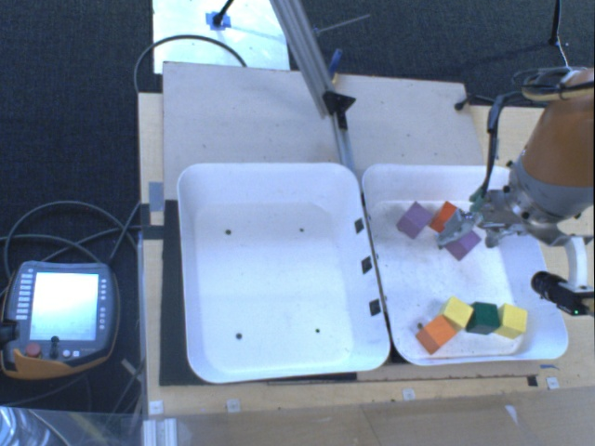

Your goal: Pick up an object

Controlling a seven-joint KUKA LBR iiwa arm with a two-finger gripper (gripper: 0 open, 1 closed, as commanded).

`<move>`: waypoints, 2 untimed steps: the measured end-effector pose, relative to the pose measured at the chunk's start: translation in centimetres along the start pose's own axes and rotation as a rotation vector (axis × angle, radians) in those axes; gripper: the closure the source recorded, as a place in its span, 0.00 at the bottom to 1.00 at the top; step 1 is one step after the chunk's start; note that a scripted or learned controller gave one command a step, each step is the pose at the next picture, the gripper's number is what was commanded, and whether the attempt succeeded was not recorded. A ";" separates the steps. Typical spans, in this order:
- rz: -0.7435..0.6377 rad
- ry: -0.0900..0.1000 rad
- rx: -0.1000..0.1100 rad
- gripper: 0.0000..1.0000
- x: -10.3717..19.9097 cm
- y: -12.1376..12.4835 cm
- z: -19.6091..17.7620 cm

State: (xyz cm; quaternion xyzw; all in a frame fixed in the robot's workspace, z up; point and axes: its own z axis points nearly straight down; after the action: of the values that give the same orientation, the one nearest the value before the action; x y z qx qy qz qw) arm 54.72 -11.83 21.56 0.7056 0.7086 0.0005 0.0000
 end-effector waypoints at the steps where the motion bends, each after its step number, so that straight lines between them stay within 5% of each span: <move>1: 0.001 0.000 -0.001 0.00 0.0 0.0 0.0; 2: 0.003 0.001 0.005 0.00 0.2 -1.0 5.5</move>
State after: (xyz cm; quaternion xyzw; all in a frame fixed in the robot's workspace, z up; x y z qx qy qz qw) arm 53.70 -11.68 16.09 0.7066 0.7076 -0.0011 -0.0020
